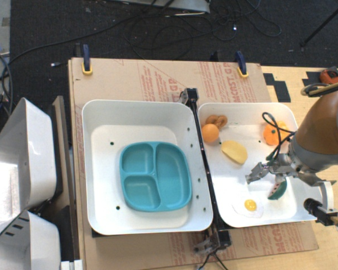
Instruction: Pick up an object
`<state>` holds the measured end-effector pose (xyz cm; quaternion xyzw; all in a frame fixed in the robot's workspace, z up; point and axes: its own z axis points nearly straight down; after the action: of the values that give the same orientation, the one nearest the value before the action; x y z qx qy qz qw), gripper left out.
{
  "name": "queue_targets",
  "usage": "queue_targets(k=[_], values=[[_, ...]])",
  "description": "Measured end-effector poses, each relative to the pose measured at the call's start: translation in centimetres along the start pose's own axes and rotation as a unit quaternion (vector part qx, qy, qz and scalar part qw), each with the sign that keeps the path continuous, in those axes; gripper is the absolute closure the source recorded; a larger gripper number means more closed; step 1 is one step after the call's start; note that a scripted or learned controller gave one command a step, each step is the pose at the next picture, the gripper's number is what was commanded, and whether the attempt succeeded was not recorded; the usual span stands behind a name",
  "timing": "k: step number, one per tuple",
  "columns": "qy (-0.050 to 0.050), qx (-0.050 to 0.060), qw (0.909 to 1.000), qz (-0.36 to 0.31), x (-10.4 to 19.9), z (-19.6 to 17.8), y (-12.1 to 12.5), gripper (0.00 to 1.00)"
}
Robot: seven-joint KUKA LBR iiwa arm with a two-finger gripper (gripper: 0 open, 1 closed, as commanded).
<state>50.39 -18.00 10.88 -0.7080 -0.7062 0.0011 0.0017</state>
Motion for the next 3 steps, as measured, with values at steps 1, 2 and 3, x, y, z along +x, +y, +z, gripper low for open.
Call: queue_targets(k=[1,2,3], values=[[0.0,-0.002,1.0,0.0,0.1,-1.3,0.1,1.0],[-0.001,-0.004,1.0,0.0,-0.8,-6.8,-0.4,1.0],[-0.002,-0.005,1.0,-0.003,-0.8,-11.5,-0.3,1.0]])
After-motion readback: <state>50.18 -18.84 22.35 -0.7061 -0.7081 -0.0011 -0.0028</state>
